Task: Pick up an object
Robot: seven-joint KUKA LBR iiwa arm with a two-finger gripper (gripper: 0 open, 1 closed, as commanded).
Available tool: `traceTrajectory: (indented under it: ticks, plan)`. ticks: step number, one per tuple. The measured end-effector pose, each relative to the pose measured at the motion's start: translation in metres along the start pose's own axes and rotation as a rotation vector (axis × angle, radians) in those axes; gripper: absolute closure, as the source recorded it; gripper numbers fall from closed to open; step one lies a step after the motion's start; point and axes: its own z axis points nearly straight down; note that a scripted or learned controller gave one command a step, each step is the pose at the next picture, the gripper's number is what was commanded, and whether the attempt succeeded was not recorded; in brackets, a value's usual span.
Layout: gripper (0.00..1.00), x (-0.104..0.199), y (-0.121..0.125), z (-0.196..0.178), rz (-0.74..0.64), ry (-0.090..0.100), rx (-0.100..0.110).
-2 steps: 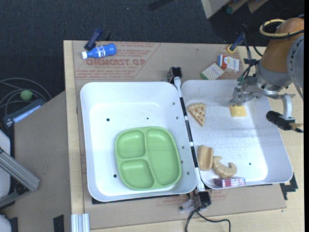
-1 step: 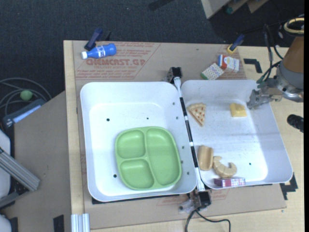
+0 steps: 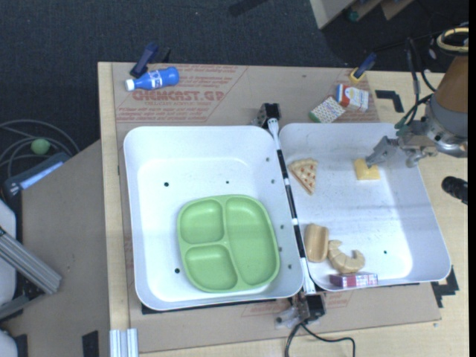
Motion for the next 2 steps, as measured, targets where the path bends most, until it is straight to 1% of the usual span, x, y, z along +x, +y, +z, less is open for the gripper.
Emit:
traceTrajectory:
  ticks: [1,2]
  plan:
    - [0.0,0.037,0.016,0.057,-0.001,-0.001,-0.003]
    - [0.0,0.005,-0.009,0.057,-0.005,0.009,-0.001]
